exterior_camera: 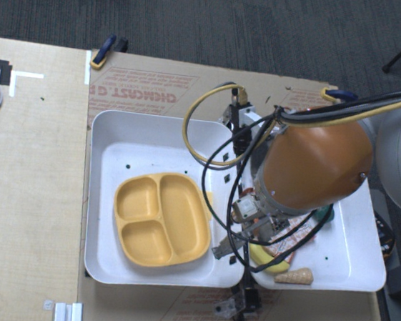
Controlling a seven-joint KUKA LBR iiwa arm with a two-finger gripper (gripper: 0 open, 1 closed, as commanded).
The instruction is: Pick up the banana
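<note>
Arm (315,166) hung low over right bin (361,264), orange band blocking most of view. Gripper (253,230) buried under cables, honestly couldn't tell its state. Banana (265,257) lay in right bin near front wall, partly under wrist. Cone-shaped tan thing (295,276) just beside it. Yellow divided plate (161,220) sat in left bin (104,181).

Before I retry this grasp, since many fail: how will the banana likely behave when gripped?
The banana, mostly hidden under the arm, looks curved and smooth, so it may pivot or slip. It seems firm, not floppy. The cone-shaped item lies close by and might get nudged.
</note>
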